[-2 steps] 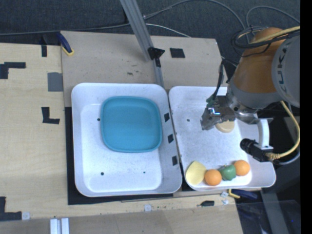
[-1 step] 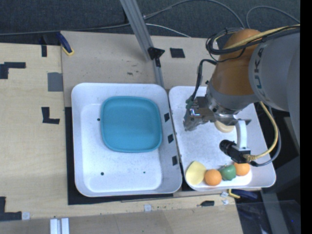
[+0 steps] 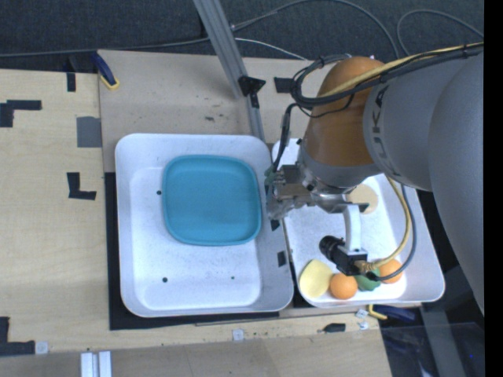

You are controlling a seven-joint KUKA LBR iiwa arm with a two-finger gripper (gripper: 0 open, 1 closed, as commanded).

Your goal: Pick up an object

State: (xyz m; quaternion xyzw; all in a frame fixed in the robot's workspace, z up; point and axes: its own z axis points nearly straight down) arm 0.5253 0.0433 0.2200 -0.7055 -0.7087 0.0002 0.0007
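Pale wooden bench [image 3: 47, 210] under you, dark carpet past its far edge, black tape marks on the left, and 2 white bins side by side. Your gripper [image 3: 277, 195] hung right over the wall between them, just beside the right edge of the blue plate [image 3: 211, 199]. From that angle you could not tell whether the jaws stood apart or together, and nothing showed between them.

The pickable things sat in 2 places. The plate lay flat in the left bin [image 3: 126, 210]. A small cluster was crowded into the near corner of the right bin [image 3: 424, 285]: a yellow piece [image 3: 313, 277], an orange ball [image 3: 343, 287] touching it, a green scrap [image 3: 368, 283] and a second orange thing [image 3: 391, 271].

Here's the worry, as a judgement. A descent from there looked likely to land on the bin wall or the plate's rim. A flat plate offers little to pinch, so a closure could have come up empty. Had you gone for the cluster, the pieces were packed so tight that the ball might have rolled off or 2 things wedged together.

The arm [image 3: 440, 132] hid much of the right bin. The slanted metal pole [image 3: 224, 45] ran close by the wrist on the far side.
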